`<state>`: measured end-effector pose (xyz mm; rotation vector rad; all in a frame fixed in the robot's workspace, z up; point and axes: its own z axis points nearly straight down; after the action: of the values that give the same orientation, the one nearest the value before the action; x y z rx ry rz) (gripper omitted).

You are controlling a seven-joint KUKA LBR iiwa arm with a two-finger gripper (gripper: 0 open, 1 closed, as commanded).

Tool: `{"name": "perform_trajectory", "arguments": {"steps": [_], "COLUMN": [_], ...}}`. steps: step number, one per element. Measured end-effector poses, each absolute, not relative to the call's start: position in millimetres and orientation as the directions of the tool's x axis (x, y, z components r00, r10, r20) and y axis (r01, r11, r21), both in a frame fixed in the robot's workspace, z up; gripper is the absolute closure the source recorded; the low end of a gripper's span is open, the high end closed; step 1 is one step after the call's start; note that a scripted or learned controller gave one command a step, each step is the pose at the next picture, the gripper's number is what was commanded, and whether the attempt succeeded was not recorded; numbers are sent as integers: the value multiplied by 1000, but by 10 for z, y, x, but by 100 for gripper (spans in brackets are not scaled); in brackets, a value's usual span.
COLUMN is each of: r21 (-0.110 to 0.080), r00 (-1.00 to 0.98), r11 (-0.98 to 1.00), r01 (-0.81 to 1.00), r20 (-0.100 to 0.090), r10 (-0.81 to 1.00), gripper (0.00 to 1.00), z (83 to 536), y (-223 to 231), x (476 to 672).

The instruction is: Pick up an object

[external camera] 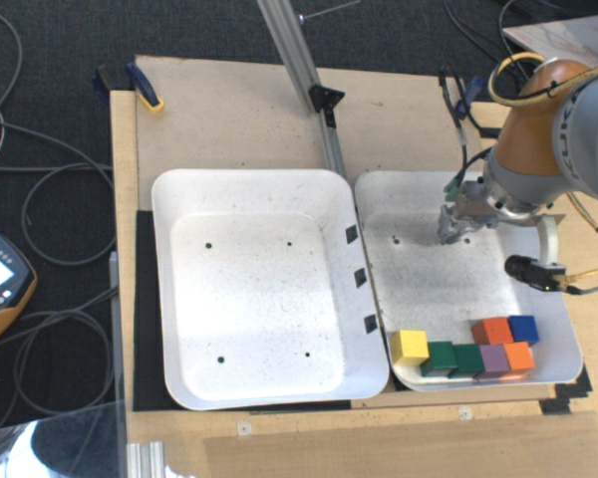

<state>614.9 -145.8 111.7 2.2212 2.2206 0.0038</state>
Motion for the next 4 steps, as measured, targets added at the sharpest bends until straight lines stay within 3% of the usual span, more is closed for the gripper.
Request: {"name": "perform_trajectory", "arguments": {"steps": [2, 3, 4], "r21": [9, 5, -2], "r00": [-3, -2, -5], "r11": [3, 2, 5], "r01": [1000, 1000, 1000], "r20": [-1, 0, 2], "r10": [1000, 1000, 1000], "gripper": [100, 100, 100], "z": [2357, 2601, 2504], "y": [-1316, -1312, -854], "x": [6217, 6228, 6202]}}
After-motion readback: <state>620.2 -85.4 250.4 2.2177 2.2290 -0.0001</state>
